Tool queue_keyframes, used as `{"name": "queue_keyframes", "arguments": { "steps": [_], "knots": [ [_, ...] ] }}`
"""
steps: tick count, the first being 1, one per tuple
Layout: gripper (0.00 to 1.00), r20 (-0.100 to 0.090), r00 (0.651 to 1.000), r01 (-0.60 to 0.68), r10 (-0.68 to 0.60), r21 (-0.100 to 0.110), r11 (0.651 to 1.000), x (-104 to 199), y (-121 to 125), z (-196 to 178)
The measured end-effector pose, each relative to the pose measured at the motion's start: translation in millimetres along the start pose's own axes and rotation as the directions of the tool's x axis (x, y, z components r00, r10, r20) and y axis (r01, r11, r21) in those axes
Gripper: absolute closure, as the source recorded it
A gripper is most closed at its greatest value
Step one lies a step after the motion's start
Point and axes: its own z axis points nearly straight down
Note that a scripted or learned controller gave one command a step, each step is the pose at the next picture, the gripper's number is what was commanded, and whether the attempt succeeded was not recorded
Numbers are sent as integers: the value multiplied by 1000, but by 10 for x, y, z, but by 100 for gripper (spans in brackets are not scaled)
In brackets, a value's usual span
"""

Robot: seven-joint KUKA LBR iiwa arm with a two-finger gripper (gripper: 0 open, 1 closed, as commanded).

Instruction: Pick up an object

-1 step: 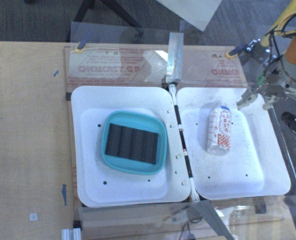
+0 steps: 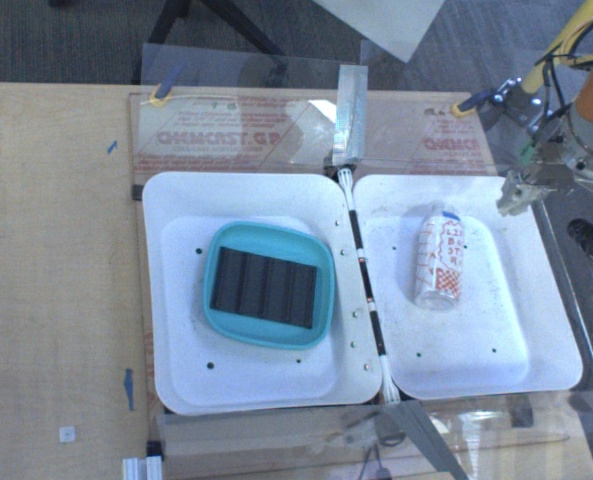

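From my seat, the left bin [image 2: 176,218] holds a teal tray [image 2: 269,284] lying flat near its middle, with a dark ribbed insert [image 2: 265,286] sitting inside it. A row of small clips marks the seam [image 2: 361,268] where the two bins meet. In the right bin [image 2: 536,338] I see a clear plastic bottle [image 2: 441,259] with a red-and-white printed label, lying on its side in the upper half of the bin, its blue-capped end pointing toward the far wall. Further right, the gripper [image 2: 514,196] hangs over the far right corner of that bin, well apart from the bottle, touching nothing I can make out. Whether it is spread or closed I cannot tell from this angle.
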Motion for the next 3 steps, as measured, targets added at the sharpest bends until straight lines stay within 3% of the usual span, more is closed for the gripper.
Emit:
{"name": "queue_keyframes", "arguments": {
  "steps": [1,2,3],
  "knots": [
    [0,0,1000,0,0,0,1000,2,0,1],
    [0,13,989,149,-149,-38,988,112,86,838],
    [0,19,979,203,-203,-43,978,217,108,901]
  ]
}}
